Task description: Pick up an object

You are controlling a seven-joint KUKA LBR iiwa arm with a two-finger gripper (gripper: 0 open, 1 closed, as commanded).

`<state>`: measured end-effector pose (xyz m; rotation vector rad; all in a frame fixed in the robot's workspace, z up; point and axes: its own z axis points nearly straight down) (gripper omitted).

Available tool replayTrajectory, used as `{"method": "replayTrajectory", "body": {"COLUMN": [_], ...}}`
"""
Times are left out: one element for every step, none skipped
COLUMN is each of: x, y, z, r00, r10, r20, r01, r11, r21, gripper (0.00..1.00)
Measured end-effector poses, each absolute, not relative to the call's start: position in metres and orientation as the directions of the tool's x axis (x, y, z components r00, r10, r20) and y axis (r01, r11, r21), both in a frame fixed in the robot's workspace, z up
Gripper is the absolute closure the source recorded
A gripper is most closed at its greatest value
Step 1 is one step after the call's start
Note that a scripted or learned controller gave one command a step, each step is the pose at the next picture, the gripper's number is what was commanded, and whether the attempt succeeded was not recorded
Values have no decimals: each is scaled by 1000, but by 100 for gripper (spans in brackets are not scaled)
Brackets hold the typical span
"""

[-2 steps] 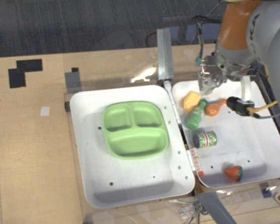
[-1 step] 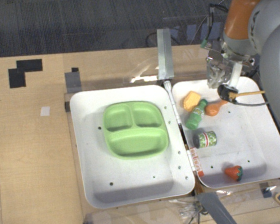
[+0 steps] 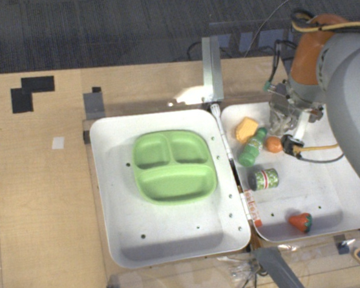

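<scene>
Bench point(image 3: 45, 209) carries two white bins side by side. Arm point(image 3: 358, 111) comes in from the right, grey with the orange band point(image 3: 308, 49) above the wrist, hanging over the right bin's far right part. Left bin point(image 3: 122, 232) holds a green divided tray point(image 3: 173, 167), roughly centred, nearer the far edge than the near one. Right bin point(image 3: 330, 200) holds the small stuff. Gripper point(image 3: 281, 127) is down near the far edge of the right bin, just beside the orange ball; can't tell if it's released or clenched, and nothing is visibly gripped. Green bottle point(image 3: 251, 149) lies tilted near the bin's left wall, cap end pointing toward the gripper. Yellow block point(image 3: 246, 128) sits near the far left corner, just beyond the bottle. Green can point(image 3: 263, 179) lies on its side near the left wall, mid-bin. Red-orange item point(image 3: 300, 222) with a green tip sits near the near edge, well apart from the rest. Orange ball point(image 3: 273, 143) sits between bottle and gripper, touching or almost touching the bottle.
</scene>
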<state>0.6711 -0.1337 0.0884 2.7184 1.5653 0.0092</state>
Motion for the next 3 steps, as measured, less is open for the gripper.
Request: {"method": "replayTrajectory", "body": {"x": [670,656,659], "y": [-95,-44,-59], "z": [132,294,185], "r00": [825,892,949], "r10": [565,451,314], "r20": [4,4,1], "r01": [565,451,314], "r11": [-825,-892,-949], "r21": [2,2,-1], "gripper": [100,100,100]}}
